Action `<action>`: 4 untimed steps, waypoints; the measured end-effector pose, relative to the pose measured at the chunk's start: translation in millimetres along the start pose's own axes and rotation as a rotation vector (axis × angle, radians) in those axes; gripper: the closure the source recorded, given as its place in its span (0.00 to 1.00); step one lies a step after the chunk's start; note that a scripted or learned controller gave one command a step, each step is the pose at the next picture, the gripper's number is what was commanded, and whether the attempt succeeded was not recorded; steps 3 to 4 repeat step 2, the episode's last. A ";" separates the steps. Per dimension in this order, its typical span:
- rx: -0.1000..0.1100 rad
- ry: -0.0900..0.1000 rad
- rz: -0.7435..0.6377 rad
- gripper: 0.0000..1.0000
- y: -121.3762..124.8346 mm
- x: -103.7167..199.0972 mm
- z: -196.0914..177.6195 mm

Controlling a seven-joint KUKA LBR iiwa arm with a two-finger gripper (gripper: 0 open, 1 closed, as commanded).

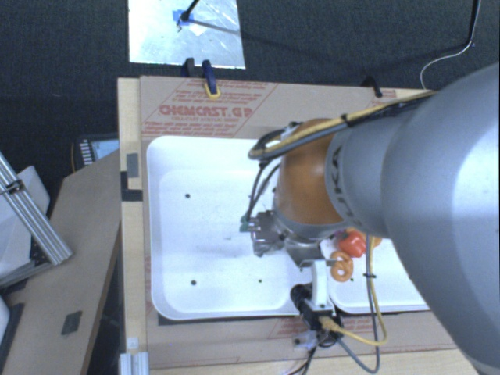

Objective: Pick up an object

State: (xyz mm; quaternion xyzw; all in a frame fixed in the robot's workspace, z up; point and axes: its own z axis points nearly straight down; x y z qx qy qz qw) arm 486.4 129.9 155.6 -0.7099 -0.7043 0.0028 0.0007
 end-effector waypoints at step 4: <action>-0.005 0.005 -0.013 1.00 31.8 77.9 -63.9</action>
